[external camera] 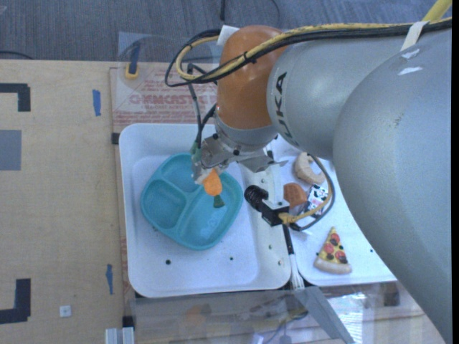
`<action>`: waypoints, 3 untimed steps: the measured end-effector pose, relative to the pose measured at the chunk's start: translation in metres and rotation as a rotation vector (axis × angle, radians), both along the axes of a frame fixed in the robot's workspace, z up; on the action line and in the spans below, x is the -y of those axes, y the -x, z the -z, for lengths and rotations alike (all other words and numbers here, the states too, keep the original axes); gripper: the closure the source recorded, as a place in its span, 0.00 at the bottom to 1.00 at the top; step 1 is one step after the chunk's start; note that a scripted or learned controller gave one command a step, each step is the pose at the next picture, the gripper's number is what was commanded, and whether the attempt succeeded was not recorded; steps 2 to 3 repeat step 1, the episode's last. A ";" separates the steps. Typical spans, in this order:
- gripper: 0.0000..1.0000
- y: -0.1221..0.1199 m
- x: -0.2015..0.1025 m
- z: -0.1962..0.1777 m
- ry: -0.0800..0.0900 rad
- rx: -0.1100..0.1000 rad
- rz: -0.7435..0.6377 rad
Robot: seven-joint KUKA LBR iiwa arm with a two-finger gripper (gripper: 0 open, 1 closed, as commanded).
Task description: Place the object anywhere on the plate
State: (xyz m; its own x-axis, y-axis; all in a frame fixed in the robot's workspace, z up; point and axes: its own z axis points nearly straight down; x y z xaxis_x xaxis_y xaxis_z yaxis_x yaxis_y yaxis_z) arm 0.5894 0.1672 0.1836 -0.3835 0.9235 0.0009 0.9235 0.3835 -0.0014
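A teal divided plate (188,205) lies in the left white bin (143,264). My gripper (207,169) hangs over the plate's upper right part. An orange toy carrot (213,185) with a green tip pointing down sits right under the fingertips, between them, above the plate's right compartment. The fingers look shut on the carrot's top end.
The right bin (362,260) holds a pizza slice (333,252), a brown piece (294,193), a pale beige piece (308,168) and a small black and white item (319,193). The big grey arm covers most of the right side. A wooden bench (57,192) lies left.
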 end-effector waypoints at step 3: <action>0.00 0.000 0.000 0.000 0.000 0.000 -0.001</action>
